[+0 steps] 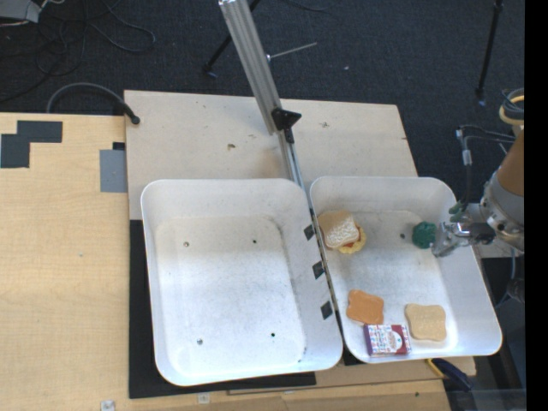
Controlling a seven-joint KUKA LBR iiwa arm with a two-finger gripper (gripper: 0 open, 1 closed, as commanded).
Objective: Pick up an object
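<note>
Objects for picking all lie in the right-hand shallow white plastic bin (390, 187): a small dark green rounded object (423, 235), a toy sandwich of pale bread with a yellow filling (342, 231), a flat orange square slab (366, 306), a pale tan toast-shaped slice (425, 322), and a small red-and-white printed packet (385, 340).

Arm pose: the grey arm (512, 197) enters from the right edge, cut off by the frame so that its upper links cannot be seen. The gripper (443, 238) reaches across the right rim of the right bin, low over the bin floor, just beside the green object on its right. The metallic parts at the tip are small and blurred; whether contact exists with the green object, and whether the gripper is open or closed, cannot be told.

Positions: the sandwich sits near the left wall of the right bin, toward the far end. The orange slab, the toast slice and the packet are grouped at the near end; the packet lies between the other two, close to the near rim and close beside the toast slice.

Materials: the left-hand shallow white plastic bin (171, 349) has a smooth floor with a few dark specks. Both bins have rounded corners and rest side by side on a pale wooden worktop (197, 135). A slanted ribbed aluminium rail (253, 54) rises behind the bins.
</note>
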